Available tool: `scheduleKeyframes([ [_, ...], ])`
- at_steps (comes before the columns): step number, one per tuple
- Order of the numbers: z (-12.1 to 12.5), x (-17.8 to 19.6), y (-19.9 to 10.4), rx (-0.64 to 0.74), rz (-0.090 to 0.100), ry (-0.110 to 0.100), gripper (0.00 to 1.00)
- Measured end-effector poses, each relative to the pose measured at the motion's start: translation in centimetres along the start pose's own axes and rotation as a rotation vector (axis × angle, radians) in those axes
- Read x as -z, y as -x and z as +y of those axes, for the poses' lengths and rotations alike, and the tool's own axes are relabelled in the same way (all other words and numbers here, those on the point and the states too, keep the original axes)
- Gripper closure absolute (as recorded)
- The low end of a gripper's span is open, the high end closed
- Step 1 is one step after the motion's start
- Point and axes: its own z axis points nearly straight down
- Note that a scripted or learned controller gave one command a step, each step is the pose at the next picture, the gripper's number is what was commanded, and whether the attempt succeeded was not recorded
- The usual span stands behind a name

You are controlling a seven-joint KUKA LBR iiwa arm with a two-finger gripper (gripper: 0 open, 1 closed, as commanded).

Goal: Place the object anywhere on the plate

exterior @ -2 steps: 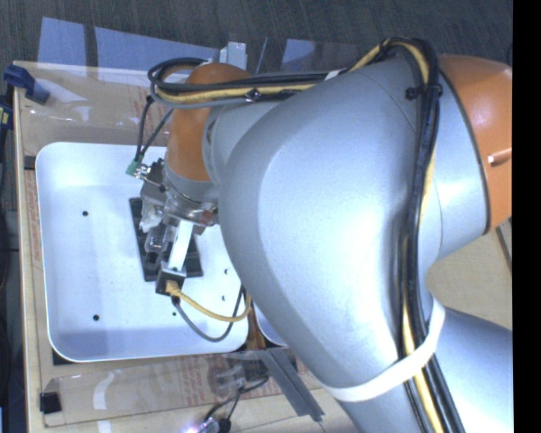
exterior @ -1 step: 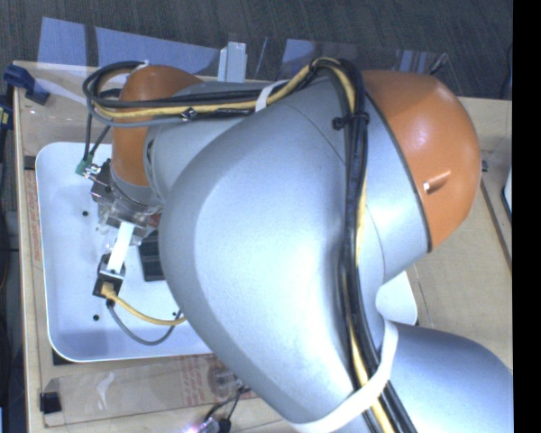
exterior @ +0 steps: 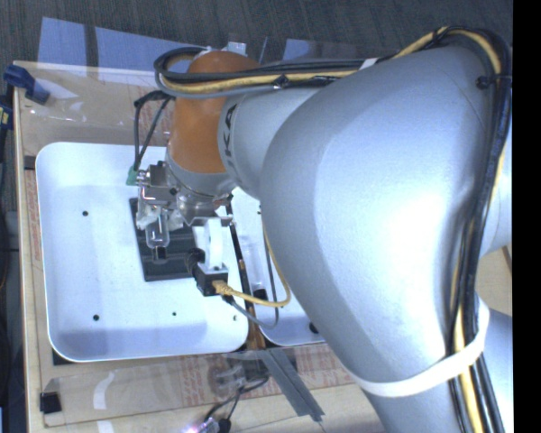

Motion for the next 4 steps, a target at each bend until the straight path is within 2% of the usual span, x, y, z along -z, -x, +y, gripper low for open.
scheduleKeyframes([
  [1, 3.7, -3.1, -5.7, -0.827, 0.001, -0.001, 1.0],
  [2, 4.5, 6.0, -7.0, -0.34, 0.002, 0.003, 1.0],
  [3, 6.8, 3.9, -10.7, 0.0, 0.0, 0.004, 1.0],
  [4, 6.8, 3.9, -10.6, 0.0, 0.001, 0.004, 0.0],
])
